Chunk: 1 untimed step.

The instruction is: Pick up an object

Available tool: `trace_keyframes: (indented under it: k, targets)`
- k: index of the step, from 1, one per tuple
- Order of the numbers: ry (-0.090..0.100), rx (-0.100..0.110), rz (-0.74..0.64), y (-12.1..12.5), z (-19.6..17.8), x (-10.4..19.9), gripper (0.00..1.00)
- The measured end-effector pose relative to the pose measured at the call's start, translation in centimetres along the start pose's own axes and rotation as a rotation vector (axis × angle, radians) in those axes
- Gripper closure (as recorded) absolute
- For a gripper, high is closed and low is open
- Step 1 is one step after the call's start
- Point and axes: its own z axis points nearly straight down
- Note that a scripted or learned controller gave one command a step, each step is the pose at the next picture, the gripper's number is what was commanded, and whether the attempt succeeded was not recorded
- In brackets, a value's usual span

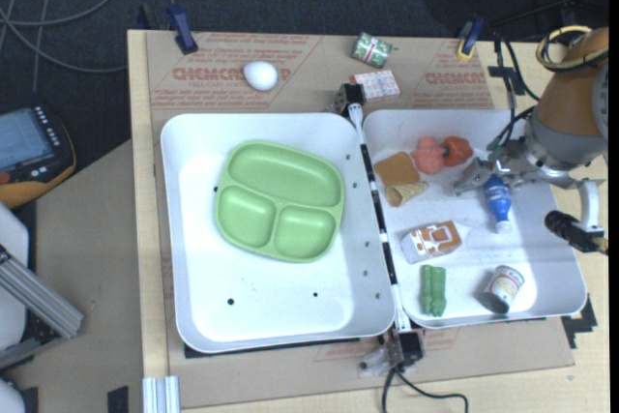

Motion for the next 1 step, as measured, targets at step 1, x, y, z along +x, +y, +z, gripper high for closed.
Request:
trace_keyframes:
  k: [1]
  targets:
    - [-0.001,-0.003,0.000,0.09,-1.07,0.00,1.00]
